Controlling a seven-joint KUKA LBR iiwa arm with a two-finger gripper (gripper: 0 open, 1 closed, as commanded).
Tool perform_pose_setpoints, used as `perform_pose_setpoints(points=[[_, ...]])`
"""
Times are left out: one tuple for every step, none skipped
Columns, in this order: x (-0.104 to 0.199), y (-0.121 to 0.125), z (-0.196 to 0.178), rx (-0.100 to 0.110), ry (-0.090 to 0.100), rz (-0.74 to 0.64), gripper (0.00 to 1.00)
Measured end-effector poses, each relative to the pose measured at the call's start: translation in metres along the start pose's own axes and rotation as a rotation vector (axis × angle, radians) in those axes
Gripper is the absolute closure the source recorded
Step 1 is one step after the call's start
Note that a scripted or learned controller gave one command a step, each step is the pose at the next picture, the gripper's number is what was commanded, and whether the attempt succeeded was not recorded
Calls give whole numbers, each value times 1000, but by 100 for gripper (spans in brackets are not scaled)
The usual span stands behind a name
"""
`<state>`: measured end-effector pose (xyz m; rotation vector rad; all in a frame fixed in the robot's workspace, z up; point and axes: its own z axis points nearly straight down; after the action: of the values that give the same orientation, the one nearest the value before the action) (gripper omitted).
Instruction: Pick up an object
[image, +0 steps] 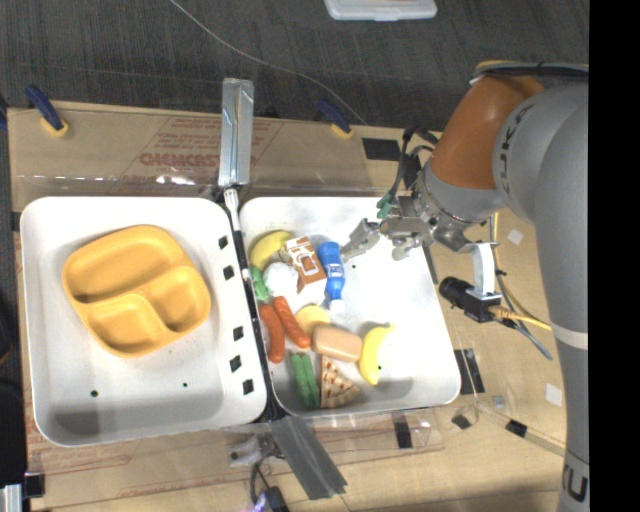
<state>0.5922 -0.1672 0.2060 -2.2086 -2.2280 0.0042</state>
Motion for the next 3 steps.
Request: perform_pose_setpoints(points=[[23,54,81,-10,-1,165,0],[22,59,98,-26,2,227,0],[50,60,48,-8,1,217,0]])
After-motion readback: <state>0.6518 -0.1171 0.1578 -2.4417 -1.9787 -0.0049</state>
